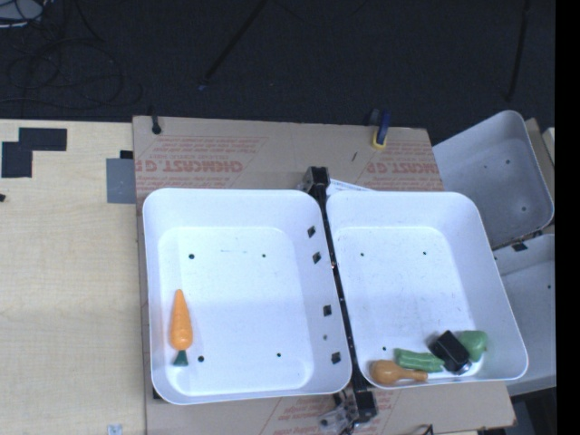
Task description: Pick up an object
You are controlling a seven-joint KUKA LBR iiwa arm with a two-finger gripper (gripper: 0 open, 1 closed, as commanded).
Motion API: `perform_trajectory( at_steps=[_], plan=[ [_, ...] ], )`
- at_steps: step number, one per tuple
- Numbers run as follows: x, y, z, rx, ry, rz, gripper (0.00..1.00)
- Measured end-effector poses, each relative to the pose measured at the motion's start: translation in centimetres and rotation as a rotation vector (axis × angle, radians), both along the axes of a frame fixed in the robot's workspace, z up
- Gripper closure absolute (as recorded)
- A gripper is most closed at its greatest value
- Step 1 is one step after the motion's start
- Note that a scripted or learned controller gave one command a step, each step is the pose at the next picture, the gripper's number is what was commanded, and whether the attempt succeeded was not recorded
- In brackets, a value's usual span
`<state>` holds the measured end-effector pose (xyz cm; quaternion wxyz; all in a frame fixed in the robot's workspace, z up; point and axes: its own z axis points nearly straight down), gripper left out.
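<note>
Smooth white plastic bins (163, 243)

a pale wooden bench (63, 270) fills the left and middle of the frame, with dark rectangular patches (36, 148) at its upper left. a brown cardboard sheet (272, 157) printed with red lettering lies flat on it at the centre, its bare strip showing along the top and again at the bottom edge. two shallow white bins rest on the cardboard side by side: the left bin (163, 216) at centre left, the right bin (471, 220) at centre right, their inner rims touching along a black clamp strip (328, 279). a blue and yellow clip (381, 128) stands at the cardboard's upper right edge.
</note>
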<state>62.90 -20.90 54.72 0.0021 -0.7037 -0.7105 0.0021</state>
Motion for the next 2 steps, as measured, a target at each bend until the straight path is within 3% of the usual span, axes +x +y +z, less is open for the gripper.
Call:
perform_trajectory(
  at_steps=[2],
  plan=[
    [0.88, -0.22, -1.00, 0.000, -0.004, -0.002, 1.00]
  ],
)
